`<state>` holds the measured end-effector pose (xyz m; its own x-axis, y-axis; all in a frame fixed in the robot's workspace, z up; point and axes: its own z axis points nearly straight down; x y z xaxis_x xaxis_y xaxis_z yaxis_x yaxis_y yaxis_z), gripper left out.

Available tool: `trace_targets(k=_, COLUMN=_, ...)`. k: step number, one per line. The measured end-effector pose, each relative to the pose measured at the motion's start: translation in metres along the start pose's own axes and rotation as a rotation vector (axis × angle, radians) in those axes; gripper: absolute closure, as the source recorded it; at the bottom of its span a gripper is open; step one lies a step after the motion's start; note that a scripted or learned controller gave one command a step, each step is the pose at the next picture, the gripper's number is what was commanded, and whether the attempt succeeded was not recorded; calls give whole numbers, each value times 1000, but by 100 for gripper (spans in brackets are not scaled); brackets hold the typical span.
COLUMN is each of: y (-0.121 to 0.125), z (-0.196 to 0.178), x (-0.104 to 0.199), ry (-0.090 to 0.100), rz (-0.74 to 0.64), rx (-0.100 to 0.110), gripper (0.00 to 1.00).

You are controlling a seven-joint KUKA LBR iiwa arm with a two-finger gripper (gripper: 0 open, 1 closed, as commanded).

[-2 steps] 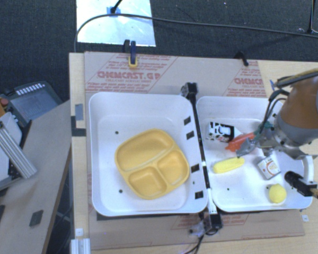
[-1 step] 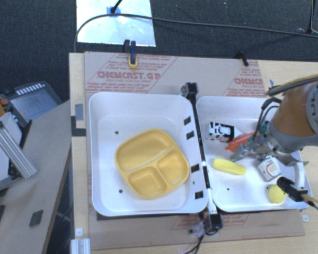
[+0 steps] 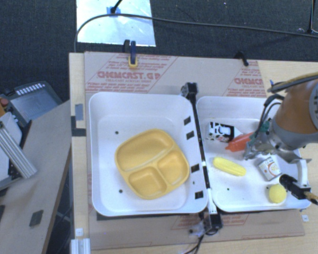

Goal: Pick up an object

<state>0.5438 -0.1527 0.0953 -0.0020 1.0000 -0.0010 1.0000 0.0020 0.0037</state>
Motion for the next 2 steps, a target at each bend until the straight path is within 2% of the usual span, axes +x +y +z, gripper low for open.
trace_targets(k=2, y=-5, z=-110, x=2, ry=-1, rz=-2, rx=-4, gripper=100)
